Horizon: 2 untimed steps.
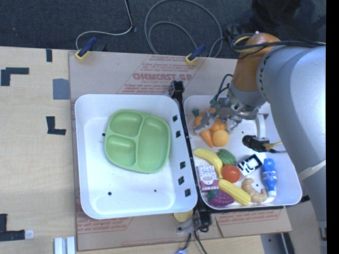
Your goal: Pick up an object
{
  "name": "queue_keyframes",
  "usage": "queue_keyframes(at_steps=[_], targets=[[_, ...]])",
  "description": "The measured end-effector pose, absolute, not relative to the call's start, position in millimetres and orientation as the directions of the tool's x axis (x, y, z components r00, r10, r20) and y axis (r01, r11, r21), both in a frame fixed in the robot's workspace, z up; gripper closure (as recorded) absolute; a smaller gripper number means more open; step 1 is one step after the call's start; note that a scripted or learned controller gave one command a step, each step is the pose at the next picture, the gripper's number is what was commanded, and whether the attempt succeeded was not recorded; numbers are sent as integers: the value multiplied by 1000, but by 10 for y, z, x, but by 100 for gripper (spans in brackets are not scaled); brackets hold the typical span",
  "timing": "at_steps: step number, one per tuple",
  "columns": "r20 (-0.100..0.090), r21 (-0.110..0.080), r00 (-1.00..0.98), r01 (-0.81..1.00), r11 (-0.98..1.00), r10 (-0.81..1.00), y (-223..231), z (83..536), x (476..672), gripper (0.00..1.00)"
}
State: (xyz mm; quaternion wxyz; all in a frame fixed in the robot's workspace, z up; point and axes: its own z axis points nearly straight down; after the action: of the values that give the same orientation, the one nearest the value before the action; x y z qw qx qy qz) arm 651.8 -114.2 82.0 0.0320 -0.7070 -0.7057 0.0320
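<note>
Orange fruit [220,137] is being approached, not yet lifted; it is lying with a carrot [205,137] at the right bin's [288,165] far end. Claw [226,115] is being held just above it; spread cannot be told. Green plate [138,141] is lying in left bin [90,157].

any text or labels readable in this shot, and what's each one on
"CHEMCAST GP": red print on the brown board under the bins, above the left bin; smaller red print around it is too blurred to read.
Pink carton in the right bin: has a printed label, too small to read.
Black-and-white item: white marks, not legible.
Blue bottle: no readable label.
Red print on the board's bottom edge: blurred.
</note>
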Motion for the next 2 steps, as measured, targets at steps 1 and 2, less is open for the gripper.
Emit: queue_keyframes(at_steps=[1, 2], targets=[[-6, -89, 4, 996, -5, 1000, -1123, 823, 6516, 0], [3, -88, 1, 996, -1, 1000, -1151, 830, 6514, 0]])
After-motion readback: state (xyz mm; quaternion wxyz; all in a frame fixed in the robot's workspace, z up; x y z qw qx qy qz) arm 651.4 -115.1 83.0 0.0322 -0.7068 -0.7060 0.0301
